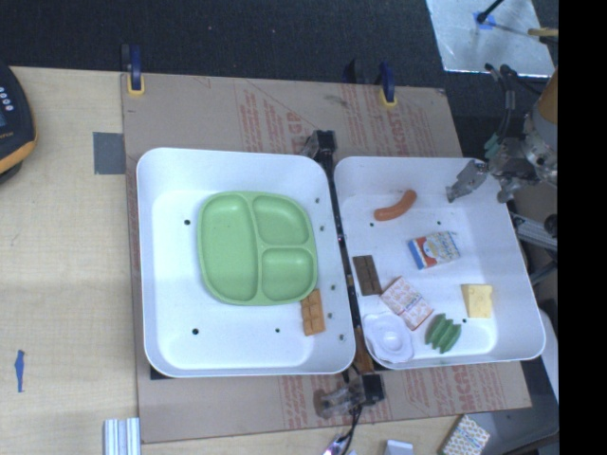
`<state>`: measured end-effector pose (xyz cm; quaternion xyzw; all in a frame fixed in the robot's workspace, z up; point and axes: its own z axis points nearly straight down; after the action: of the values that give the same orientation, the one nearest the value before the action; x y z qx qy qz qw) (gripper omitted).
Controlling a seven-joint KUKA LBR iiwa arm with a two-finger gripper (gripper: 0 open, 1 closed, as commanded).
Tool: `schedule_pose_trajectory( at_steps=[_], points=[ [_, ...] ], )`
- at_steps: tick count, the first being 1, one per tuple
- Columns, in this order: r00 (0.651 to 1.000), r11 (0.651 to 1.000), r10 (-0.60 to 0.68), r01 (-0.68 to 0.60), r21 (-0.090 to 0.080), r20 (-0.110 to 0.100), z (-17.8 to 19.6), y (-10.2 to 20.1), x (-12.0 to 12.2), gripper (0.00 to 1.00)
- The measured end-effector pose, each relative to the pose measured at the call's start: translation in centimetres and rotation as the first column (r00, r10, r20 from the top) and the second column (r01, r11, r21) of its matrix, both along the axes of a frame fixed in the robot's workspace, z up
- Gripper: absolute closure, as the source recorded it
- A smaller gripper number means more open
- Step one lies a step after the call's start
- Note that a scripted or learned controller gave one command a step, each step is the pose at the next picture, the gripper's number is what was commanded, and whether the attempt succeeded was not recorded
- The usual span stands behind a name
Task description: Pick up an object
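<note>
Two shallow white bins side by side on a cardboard sheet (285, 112) with faint red printing, unreadable. Cardboard clamped at the far edge by two blue-handled clamps (134, 69), lying on a light wood-grain bench (57, 254).

Left bin (166, 349): smooth glossy plastic, rounded corners. Holds a pale green plate (256, 247), matte, rounded-square, three compartments. Orange-brown cracker (312, 313), rectangular, textured, just beside the plate's near right corner, close to the bin's right wall. Wide bare floor left of and in front of the plate.

Right bin (493, 230): same white plastic, tilted a bit clockwise. Orange-brown sausage (395, 206), curved, smooth, near the far wall. Small packet (434, 249) in blue, red and white, print too small to read. Brown flat bar (366, 274) at the left wall. Pink-white checked wrapper (407, 301) mid-bin. Yellow square block (478, 300) toward the right wall. Green pod-like piece (442, 333), ribbed, near the front wall. White round cup or lid (389, 338) in the near left corner, touching the wall. Open floor in the far right part, between sausage and right wall.

Gripper (467, 180): grey metal, over the right bin's far right corner, nothing seen between the fingers; released or clenched cannot be told. Well apart from the sausage, nearest item.

Dark floor beyond the bench; dark-and-orange device (11, 121) at the left edge.
</note>
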<state>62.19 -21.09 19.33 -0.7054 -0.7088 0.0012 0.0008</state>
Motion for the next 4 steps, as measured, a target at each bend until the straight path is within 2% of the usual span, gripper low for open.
schedule_pose_trajectory(
  at_steps=[1, 2, 3, 4],
  points=[
    [1.0, 1.0, 0.0, 0.0, 0.002, -0.007, -6.5, 1.1, -1.0, 0.0],
    [1.0, 1.0, 0.005, -0.005, 0.0, -0.001, -9.2, 7.6, -4.4, 0.0],
    [1.0, 1.0, 0.002, -0.002, -0.001, 0.008, -10.0, 7.3, 3.1, 0.0],
    [1.0, 1.0, -0.006, 0.006, 0.0, -0.002, -10.1, 2.1, -0.2, 0.0]
  ],
)
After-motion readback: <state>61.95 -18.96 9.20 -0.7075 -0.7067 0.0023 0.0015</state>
